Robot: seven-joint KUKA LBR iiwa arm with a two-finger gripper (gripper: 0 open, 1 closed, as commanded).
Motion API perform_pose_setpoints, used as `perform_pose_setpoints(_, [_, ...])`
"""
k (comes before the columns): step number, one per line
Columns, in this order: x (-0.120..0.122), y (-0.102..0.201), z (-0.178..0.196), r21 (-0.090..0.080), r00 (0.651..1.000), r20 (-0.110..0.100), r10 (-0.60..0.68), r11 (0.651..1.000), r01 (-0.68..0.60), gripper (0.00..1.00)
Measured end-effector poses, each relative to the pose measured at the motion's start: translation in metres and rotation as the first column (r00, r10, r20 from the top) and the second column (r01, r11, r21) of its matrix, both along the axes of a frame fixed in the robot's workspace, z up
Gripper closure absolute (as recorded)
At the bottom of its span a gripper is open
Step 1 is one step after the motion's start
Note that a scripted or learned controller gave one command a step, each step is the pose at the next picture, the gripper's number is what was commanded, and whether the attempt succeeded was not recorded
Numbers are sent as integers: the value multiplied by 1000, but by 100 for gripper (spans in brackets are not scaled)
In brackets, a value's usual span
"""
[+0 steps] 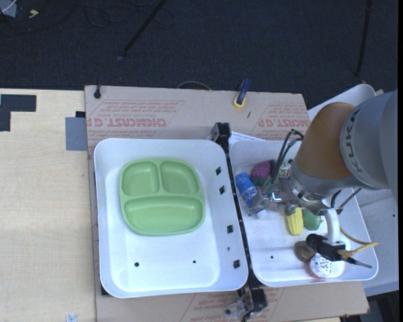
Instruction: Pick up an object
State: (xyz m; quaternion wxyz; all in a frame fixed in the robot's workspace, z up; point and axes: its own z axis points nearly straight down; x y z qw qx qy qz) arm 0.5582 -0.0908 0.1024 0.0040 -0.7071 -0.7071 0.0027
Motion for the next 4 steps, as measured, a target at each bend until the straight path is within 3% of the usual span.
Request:
perform_pose_setpoints(1, [0,1,-16,0,1000,7,-2,1000,2,0])
perform_pose_setpoints(2, [-1,-1,-6,0,1000,4,-10,1000,10,100])
perform_pose_setpoints(4, [2,-22,93,-2,1000,11,-8,1000,8,100])
